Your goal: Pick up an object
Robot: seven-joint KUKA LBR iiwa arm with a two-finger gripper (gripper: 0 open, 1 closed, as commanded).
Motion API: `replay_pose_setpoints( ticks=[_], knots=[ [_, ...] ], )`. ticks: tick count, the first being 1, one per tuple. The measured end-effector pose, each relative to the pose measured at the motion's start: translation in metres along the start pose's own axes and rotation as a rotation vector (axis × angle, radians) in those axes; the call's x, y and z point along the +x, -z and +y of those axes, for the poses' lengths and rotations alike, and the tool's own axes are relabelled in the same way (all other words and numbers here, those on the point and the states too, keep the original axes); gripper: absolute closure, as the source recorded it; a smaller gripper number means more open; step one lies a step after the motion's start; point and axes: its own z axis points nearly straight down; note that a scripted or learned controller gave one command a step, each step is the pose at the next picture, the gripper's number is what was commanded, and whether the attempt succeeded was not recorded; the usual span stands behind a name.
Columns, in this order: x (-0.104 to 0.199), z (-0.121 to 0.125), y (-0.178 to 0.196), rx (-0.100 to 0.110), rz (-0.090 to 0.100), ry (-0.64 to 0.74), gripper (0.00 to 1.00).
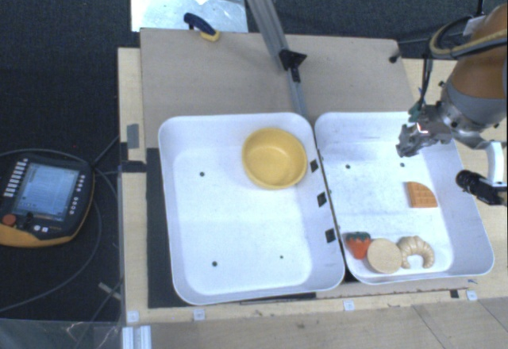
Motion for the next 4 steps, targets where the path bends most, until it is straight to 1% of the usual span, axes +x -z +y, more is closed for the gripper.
replay_pose_setpoints(
  ticks=[1, 3, 4],
  knots=[
    [-0.003, -0.003, 0.044, 0.0, 0.0, -0.001, 1.0],
    [0.085, -0.022, 0.032, 0.004, 0.001, 0.003, 1.0],
    [0.136, -0.043, 0.042, 0.003, 0.002, 0.003, 1.0]
  ],
)
